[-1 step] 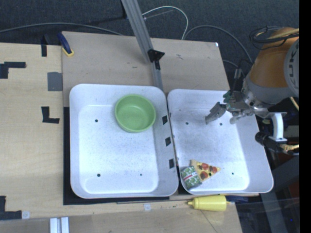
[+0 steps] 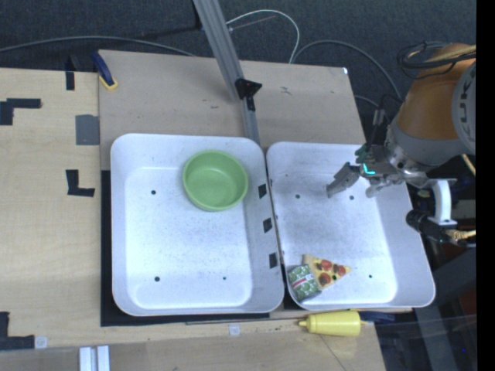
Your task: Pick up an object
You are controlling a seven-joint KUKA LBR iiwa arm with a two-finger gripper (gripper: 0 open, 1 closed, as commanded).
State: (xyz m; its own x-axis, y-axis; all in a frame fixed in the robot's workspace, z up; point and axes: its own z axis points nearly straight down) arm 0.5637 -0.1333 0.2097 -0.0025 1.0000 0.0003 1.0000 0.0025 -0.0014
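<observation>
Bench (image 2: pixel 309 107): 2 shallow white bins side by side.

Left bin (image 2: pixel 131 284): 1 green bowl (image 2: pixel 215 180), upright, near the far wall.

Right bin (image 2: pixel 387 280): 1 pizza-slice toy (image 2: pixel 328 269) near the front left corner, touching or overlapping 1 small green printed packet (image 2: pixel 303 282) at its left.

Outside, just beyond the right bin's front rim: 1 yellow bottle (image 2: pixel 334 324), lying on its side.

Tool (image 2: pixel 354 182): released, 2 fingers spread, nothing between them; poised over the far part of the right bin, well apart from toy and packet.

Risks, judged: closing on bare floor if lowered here; flat toy slipping from the fingers; packet dragged along; fingers striking the bin wall near the corner.
</observation>
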